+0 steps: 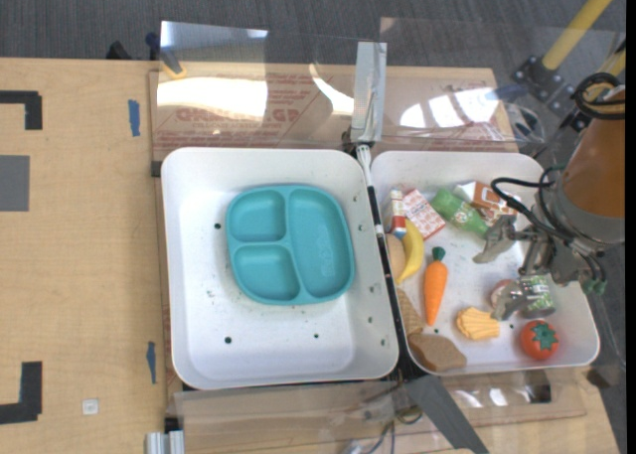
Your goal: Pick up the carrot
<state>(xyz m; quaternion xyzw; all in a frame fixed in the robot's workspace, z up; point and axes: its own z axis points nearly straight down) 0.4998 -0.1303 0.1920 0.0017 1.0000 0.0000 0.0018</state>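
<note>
Gripper [512, 268] sits low over the right bin [581, 358], toward its right side; fingers look splayed apart w/ nothing between them, though the metal parts are cluttered so that's a read, not a certainty. Carrot [434, 286] lies to the gripper's left in the camera view, near but not touching, approx. mid-bin. Its long axis runs nearly top-to-bottom in the view, green tuft at the upper end, tip pointing down toward the brown piece [437, 351] at the bin's front edge. Banana [411, 241] is just beside the carrot's upper left, close enough to crowd a grasp. Yellow piece [478, 324] sits between carrot and gripper, lower down; tomato [539, 339] is farther right, out of the way. Judgement: next move needs a shift left, w/ fingers closing across the carrot's narrow width, i.e. left-right in the view. Left bin [189, 184] w/ the teal plate [291, 243] isn't involved.
</note>
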